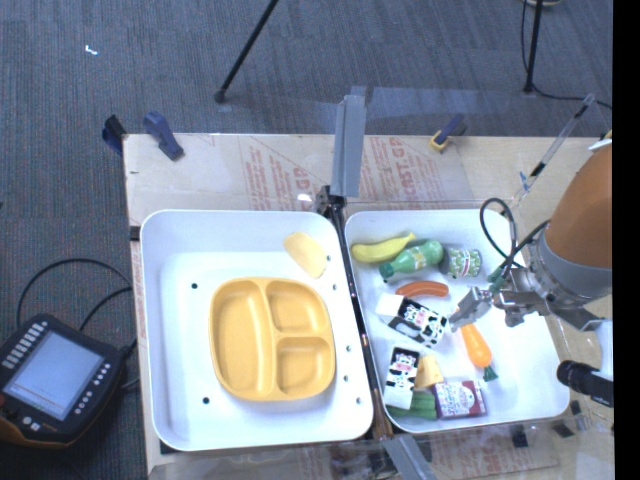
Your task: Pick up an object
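Two white bins sit side by side on the bench (200, 173). The left bin (170, 243) holds a yellow divided tray (272, 338) and, just beyond the tray's far right corner, a pale yellow lump (306, 253) whose identity is unclear.

The right bin (530, 393) holds the toy foods. Along the far side: banana (381, 249), green bottle (412, 258), small green can (463, 262). Near the middle: red sausage (422, 289), with a black-and-white carton (416, 320) just nearer. On the near side: a second black-and-white carton (402, 372), a pale wedge (429, 371) touching it, a red-labelled packet (459, 399), and something green (423, 405) partly tucked under the wedge and packet.

An orange carrot (477, 347) lies right of the middle carton.

The arm enters from the right, its orange band cut off by the frame edge. The pincer (470, 311) hangs over the right bin between the sausage and the carrot, just beside the middle carton. Its fingers are small and blurred; I cannot tell whether they are spread or pressed together, and no object visibly sits between them.
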You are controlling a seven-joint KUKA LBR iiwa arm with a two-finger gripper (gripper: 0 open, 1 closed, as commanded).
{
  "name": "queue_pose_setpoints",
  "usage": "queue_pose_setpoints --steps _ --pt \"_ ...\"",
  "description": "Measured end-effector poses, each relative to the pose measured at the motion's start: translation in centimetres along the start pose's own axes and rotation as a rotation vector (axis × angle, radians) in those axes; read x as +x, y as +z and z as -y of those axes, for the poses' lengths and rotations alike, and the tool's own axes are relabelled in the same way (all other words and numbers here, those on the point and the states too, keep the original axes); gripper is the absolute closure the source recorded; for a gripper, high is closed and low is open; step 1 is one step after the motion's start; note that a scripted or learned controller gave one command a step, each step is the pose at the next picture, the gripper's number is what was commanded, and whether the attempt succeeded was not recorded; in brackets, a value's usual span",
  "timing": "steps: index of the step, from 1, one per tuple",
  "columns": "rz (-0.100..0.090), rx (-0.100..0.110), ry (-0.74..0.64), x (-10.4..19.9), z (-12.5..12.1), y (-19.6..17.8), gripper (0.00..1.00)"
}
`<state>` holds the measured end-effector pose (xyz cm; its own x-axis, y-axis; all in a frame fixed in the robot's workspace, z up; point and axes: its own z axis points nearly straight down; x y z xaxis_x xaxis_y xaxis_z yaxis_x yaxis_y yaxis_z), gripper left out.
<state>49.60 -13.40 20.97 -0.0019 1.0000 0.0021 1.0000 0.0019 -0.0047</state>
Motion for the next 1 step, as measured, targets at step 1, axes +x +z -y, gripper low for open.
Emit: queue_pose_setpoints --steps 1 --pt "0.000 -0.004 -0.050 -3.41 -0.50 11.01 0.00"
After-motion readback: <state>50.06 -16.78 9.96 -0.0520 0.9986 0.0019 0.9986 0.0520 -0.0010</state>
